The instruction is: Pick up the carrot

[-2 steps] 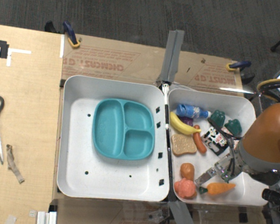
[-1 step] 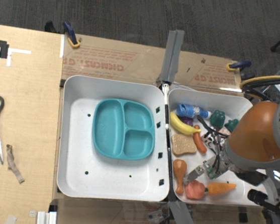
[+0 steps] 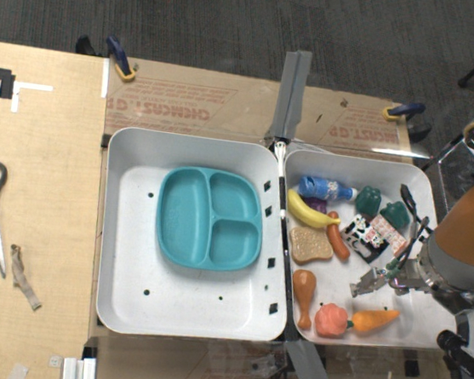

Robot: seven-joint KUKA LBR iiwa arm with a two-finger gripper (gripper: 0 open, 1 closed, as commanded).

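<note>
Nearest the camera, the right bin (image 3: 430, 187) is seen to hold the carrot (image 3: 373, 320), laid by its near wall beside a red fruit (image 3: 332, 320). Its long axis runs left to right, tip pointing right. The arm (image 3: 469, 234) is brought in from the right, wrist bent low. The gripper (image 3: 373, 283) is poised just beyond the carrot, fingers apart, nothing clamped. A short near-side descent is judged necessary.

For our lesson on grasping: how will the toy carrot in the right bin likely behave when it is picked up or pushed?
The carrot looks like moulded plastic, so it is probably stiff and light. Its tapered, rounded body may roll or pivot if nudged, and smooth sides could slip. It lies against the pink-red fruit, which might shift with it. The hand hovers just above.
</note>
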